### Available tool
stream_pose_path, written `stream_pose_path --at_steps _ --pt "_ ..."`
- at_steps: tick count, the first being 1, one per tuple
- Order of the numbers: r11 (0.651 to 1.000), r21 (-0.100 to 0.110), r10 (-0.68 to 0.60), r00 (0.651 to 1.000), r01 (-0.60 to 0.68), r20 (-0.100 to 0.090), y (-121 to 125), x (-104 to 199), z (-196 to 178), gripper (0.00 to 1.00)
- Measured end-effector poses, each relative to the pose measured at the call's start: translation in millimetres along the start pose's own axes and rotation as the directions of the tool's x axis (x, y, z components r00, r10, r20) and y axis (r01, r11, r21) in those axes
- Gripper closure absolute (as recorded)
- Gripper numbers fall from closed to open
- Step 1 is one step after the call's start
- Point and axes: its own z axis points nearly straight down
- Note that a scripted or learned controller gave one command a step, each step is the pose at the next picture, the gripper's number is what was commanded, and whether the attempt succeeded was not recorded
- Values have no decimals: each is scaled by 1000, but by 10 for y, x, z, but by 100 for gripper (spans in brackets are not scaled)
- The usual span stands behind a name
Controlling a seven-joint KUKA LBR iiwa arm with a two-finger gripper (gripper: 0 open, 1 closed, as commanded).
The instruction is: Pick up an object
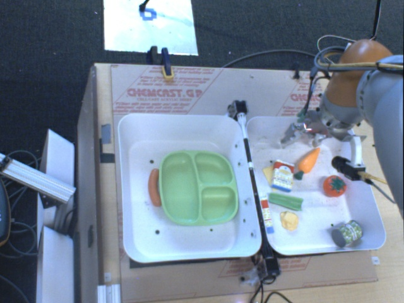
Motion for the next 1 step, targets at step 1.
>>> stream_pose_path --at_steps 1 --pt "1000 0 0 1000 0 0 -1 69 3 0"
